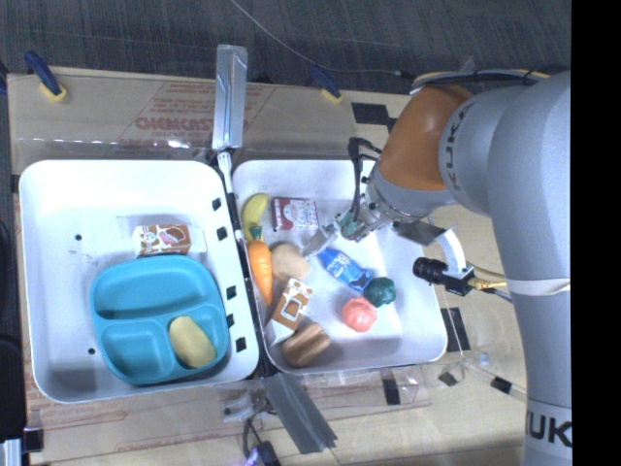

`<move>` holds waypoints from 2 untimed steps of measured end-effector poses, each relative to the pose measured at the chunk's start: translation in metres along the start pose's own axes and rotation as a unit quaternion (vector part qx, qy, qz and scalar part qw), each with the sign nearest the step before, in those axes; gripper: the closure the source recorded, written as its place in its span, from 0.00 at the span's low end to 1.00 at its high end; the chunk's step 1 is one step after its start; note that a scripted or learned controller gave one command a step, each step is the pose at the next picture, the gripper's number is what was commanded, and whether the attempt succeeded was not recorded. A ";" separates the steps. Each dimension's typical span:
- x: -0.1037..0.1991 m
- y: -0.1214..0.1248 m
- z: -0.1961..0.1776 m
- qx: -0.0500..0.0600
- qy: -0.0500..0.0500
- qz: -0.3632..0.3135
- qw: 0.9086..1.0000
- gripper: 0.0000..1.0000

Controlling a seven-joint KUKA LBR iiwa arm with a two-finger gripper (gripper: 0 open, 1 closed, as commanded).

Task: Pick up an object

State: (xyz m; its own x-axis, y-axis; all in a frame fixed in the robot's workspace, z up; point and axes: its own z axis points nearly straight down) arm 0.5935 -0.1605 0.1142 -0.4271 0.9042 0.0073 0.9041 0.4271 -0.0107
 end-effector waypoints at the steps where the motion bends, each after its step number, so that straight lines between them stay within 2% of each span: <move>1: 0.030 -0.005 0.019 -0.006 -0.006 -0.081 0.997 0.00; 2: 0.032 -0.012 -0.038 -0.003 -0.004 -0.248 0.969 0.00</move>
